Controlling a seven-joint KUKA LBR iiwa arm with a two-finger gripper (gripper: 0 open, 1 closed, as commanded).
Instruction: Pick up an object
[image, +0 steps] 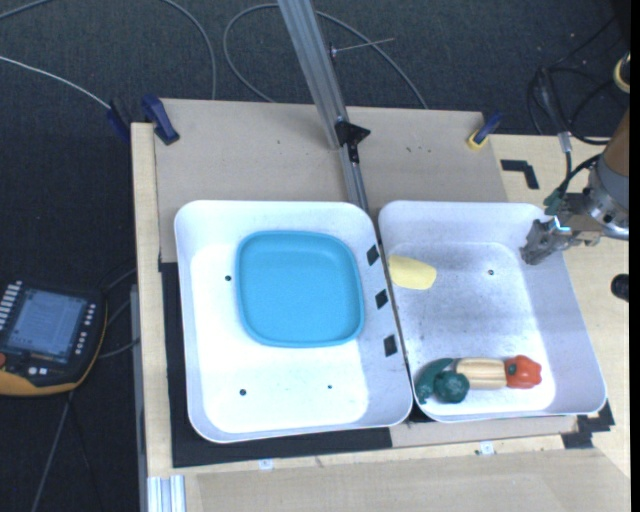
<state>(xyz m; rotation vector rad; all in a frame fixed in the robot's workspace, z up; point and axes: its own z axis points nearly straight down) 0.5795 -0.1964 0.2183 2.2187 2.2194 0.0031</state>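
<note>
Green, tan, red toys (478, 375) hug right bin's (560, 300) near edge

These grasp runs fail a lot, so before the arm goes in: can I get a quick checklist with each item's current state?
1. Targets in reach, right bin: ok; yellow piece, green-tan-red toy.
2. Yellow piece standing apart from the others: ok.
3. Gripper above right bin's far right corner, off targets: ok.
4. Finger state: cannot tell.
5. Blue plate in left bin, outside the path: ok.
</note>
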